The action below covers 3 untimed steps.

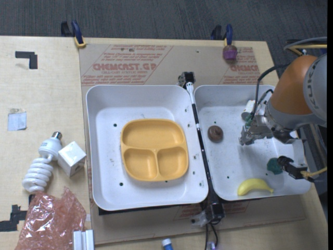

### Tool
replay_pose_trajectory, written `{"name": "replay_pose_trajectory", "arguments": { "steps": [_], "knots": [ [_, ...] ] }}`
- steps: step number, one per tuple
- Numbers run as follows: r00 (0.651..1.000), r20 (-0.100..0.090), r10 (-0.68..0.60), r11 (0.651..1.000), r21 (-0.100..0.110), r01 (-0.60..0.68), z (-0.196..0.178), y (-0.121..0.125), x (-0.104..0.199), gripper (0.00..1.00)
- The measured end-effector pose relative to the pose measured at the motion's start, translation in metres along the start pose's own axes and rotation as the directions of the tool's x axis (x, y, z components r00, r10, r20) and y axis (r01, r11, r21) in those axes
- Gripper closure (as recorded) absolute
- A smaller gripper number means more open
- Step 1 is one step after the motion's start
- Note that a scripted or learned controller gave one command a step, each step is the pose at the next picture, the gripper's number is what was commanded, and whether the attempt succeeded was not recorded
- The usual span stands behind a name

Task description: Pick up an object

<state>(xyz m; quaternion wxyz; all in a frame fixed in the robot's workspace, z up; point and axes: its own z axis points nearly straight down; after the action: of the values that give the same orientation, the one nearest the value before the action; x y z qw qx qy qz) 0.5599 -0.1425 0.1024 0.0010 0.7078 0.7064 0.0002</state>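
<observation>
My claw (245, 137) hangs low in right bin (229, 95); cannot tell finger state. Candidates spread apart for clean access: brown lump (215, 134) near bin's left wall, banana (255, 187) along front edge, green piece (274, 165) at right.

A yellow divided tray (154, 150) sits in the left bin (99, 139). In the right bin (229, 100), the tool (248, 136) hovers at three o'clock from a brown lump (215, 134); a banana (254, 187) lies at six.
</observation>
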Motion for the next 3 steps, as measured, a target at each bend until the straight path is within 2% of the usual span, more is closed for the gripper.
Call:
{"name": "replay_pose_trajectory", "arguments": {
  "steps": [1,2,3],
  "knots": [
    [1.000,0.000,0.000,1.000,0.000,0.000,0.000,0.000,0.000,0.00],
    [1.000,-0.001,-0.001,1.000,0.002,0.001,0.010,-0.021,0.049,0.00],
    [1.000,-0.001,0.000,1.000,0.002,0.000,0.010,-0.072,0.042,0.00]
  ]
}}
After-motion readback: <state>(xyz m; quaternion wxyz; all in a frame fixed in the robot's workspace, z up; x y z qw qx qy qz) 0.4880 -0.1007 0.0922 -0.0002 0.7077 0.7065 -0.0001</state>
